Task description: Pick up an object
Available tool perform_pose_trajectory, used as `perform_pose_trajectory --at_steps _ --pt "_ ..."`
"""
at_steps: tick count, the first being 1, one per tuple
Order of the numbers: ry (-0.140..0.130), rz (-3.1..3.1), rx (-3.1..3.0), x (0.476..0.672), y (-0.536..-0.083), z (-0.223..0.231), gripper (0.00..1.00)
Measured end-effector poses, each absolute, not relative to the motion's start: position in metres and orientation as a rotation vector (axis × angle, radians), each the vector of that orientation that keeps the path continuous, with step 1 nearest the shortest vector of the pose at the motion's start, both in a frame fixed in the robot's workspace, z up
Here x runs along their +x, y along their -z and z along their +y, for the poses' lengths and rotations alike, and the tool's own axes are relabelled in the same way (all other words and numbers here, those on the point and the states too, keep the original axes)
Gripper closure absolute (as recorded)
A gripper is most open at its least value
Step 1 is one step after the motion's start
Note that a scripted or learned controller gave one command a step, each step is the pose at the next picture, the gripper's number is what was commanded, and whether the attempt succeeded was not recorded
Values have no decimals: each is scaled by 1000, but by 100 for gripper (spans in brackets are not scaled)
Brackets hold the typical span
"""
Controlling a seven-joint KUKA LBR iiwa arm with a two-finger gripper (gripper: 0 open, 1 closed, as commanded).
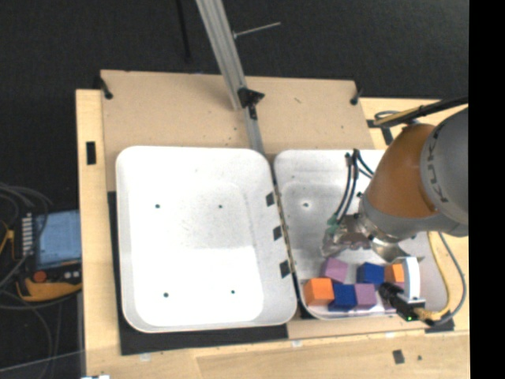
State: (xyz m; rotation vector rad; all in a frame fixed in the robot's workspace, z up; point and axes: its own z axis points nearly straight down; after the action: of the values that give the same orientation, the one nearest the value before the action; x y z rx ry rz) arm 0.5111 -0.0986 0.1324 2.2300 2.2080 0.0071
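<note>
The arm (414, 184) is reaching over the right bin (304, 180) on the counter (229, 93). Its gripper (341, 239) is hanging just above the blocks clustered at the near end; jaw opening: cannot tell. A purple block (337, 269) is lying just below it, flanked by the orange block (319, 290) and blue blocks (344, 295). The left bin (193, 235) is sitting alongside.

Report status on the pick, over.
Gripper low in right bin, above blocks. Nothing seen held. Purple block nearest; orange block, blue block crowd it.
</note>
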Motion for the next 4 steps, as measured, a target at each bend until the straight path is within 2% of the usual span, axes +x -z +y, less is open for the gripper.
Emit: perform_pose_trajectory --at_steps 2,3,4 --pt "-6 2222 2214 516 -210 -99 100" --pt "-4 2229 2212 551 -208 -59 100" --pt "-4 2228 2213 575 -216 -24 100"
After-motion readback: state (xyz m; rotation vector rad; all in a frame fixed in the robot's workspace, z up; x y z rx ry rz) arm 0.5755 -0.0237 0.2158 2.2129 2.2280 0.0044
